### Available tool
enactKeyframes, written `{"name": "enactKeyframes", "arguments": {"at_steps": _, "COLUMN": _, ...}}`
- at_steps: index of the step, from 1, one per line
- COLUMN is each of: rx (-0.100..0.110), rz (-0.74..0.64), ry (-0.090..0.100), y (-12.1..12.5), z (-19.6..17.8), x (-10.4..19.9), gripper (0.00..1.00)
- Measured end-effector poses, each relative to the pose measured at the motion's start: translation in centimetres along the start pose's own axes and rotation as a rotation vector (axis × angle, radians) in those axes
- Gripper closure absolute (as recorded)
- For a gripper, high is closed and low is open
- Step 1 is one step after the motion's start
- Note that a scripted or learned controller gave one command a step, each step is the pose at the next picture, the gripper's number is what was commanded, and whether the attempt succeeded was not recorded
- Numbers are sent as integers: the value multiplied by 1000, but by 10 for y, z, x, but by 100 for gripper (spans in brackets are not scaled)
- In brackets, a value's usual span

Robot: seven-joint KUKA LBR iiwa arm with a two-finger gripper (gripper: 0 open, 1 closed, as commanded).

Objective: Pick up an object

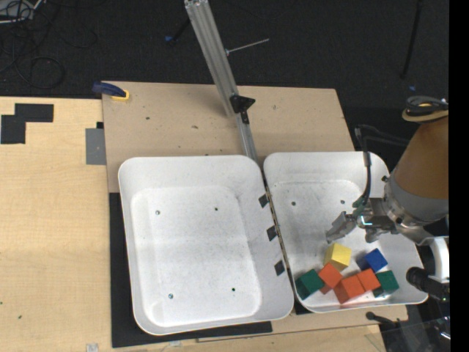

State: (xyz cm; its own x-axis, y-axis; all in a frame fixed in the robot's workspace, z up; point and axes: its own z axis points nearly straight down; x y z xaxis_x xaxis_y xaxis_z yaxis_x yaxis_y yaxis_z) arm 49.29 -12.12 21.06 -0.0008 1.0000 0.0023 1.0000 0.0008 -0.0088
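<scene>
Lying in the near right corner of the right bin, the blocks form a tight cluster just below and slightly right of the gripper. The yellow block is the nearest of them, sitting just under the gripper with a narrow strip of bare white bin floor between the two. Touching its lower edge is a red block, and left of that, furthest to the gripper's lower left, a green block. A larger orange-red block lies below the yellow one, against the bin's near rim. To the right of it are a blue block and a second green block, both further right than the gripper itself.

The gripper hangs above the bin floor, clear of every block and with nothing between its fingers; whether they are spread or pressed together I cannot tell, as the grey metal parts blur into one another. Right of the gripper rises the arm, its orange band broad at the frame's edge.

Left of the gripper, beyond the divide with its black clips, is the left bin. Both bins rest on the desk, and a slanted aluminium rail runs up and away from the gripper, to its upper left.
</scene>
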Motion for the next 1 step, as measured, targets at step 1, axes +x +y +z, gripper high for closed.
{"name": "enactKeyframes", "arguments": {"at_steps": 1, "rx": -6, "rz": 5, "ry": -1, "y": 1, "z": -2, "x": -1, "gripper": 0}}
